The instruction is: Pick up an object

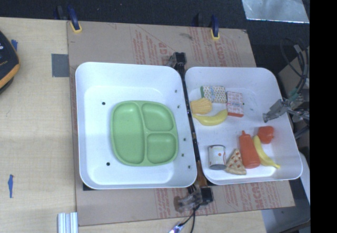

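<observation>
Two shallow white bins sit side by side on a cardboard sheet [158, 42] clamped to the bench [31, 137]. Near edge of the right bin [247, 176]: a small can [216, 156], a pizza slice [236, 164], a red ketchup bottle [248, 149] and a yellow banana [265, 154] lying alongside it. Just beyond them rests a red block [266, 134]. The gripper [274, 111] enters at the bin's right rim, above the red block; whether its fingers are released or clenched cannot be told. Farther back lie a second banana [211, 118], a yellow corn piece [201, 105] touching it, a red-and-white packet [235, 104] and a patterned box [213, 94]. The left bin [89, 95] holds a green divided plate [144, 133].
</observation>
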Action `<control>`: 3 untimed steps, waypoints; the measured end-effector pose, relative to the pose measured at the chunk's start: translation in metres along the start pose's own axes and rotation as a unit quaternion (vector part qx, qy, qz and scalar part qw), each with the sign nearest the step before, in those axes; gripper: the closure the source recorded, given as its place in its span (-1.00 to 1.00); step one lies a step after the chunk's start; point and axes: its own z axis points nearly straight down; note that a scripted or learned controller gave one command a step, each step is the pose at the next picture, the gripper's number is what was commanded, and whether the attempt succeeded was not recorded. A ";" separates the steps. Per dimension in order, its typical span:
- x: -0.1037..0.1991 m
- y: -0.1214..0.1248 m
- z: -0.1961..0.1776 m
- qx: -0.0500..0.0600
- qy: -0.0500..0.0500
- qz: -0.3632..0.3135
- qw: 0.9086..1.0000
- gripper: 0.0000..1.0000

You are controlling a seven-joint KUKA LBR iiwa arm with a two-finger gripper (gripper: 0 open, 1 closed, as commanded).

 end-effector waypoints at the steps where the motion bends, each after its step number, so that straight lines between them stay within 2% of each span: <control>1: 0.038 0.025 0.075 0.001 0.000 -0.001 1.000 -1.00; 2: 0.041 0.010 0.136 0.002 0.004 -0.002 1.000 -1.00; 3: 0.038 0.010 0.126 0.002 0.002 -0.003 1.000 1.00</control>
